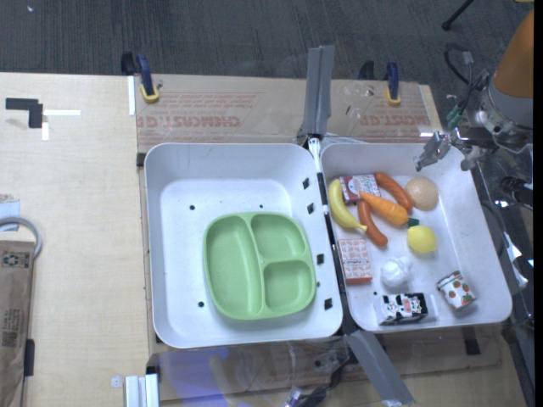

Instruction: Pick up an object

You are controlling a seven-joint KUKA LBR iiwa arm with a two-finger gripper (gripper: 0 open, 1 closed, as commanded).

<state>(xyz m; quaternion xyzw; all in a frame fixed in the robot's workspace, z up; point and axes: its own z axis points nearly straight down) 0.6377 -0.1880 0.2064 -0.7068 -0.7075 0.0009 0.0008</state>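
The right bin (479,227) holds a yellow banana (339,208), an orange carrot (384,209), a second carrot (393,188), a beige ball (422,193), a lemon (421,239), a white garlic-like lump (394,270), a red box (354,259), a black-and-white carton (403,307) and a small can with strawberries on it (456,291). My gripper (433,153) hangs over the bin's far right corner, above and just right of the beige ball. Its fingers stand open with nothing between them.
The left bin (170,227) holds a green divided plate (259,264). A grey divider post (318,91) stands behind the gap between the bins. Two blue-and-yellow clamps (146,79) pin a cardboard sheet at the back. A brown paper bag (15,303) lies at far left.
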